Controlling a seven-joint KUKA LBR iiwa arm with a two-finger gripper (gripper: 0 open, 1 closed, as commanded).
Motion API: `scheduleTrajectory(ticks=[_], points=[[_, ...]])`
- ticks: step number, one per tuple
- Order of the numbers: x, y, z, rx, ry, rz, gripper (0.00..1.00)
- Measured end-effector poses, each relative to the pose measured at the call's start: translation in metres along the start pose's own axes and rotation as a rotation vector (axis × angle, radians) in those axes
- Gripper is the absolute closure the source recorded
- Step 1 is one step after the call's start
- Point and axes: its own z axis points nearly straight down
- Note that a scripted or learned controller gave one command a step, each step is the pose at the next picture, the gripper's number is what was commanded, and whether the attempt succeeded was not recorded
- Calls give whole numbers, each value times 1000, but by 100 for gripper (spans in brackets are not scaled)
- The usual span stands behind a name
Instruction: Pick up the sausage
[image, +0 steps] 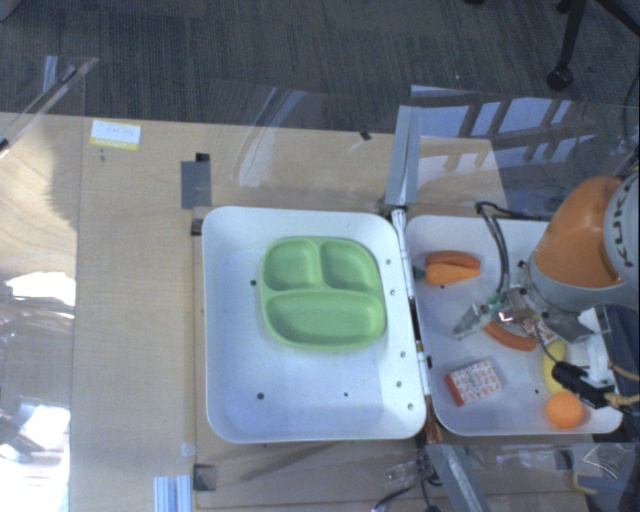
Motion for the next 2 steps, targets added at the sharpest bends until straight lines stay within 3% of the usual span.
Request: scheduleTrajectory(ticks=[1, 2], points=[[0, 4, -13, -9, -4, -3, 100], [26, 33, -110, 4, 3, 104, 100]])
